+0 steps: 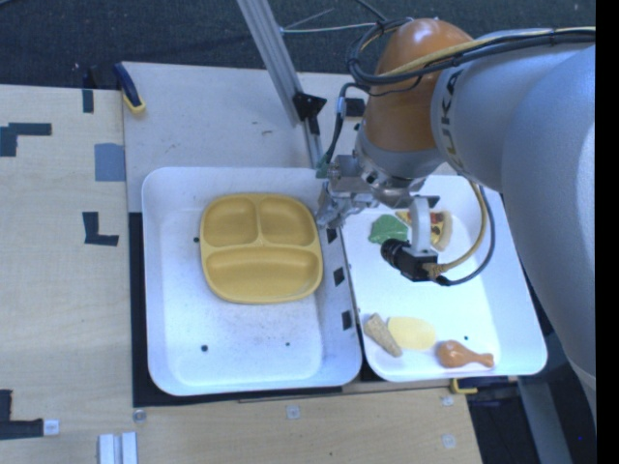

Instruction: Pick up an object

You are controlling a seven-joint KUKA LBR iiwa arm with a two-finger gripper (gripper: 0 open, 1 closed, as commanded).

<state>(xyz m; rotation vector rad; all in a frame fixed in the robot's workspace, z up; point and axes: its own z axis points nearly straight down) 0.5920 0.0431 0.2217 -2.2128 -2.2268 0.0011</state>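
Observation:
My gripper (331, 209) hangs below the orange wrist band, over the ridge between the two bins, just off the upper right corner of a yellow divided plate (261, 247). The plate lies flat in the left bin (174, 336). In the right bin (503, 327) a green toy food piece (389, 228) and a yellow and red piece (437, 228) lie partly under the arm. Near the front of that bin lie a small corn-like piece (382, 334), a flat pale yellow piece (414, 333) and an orange drumstick (464, 356). I see nothing held in the gripper.
The arm's large grey body covers the right side of the view and the back of the right bin. A black cable fitting (406, 259) hangs below the wrist over the right bin. A slanted metal pole (276, 56) rises behind the bins.

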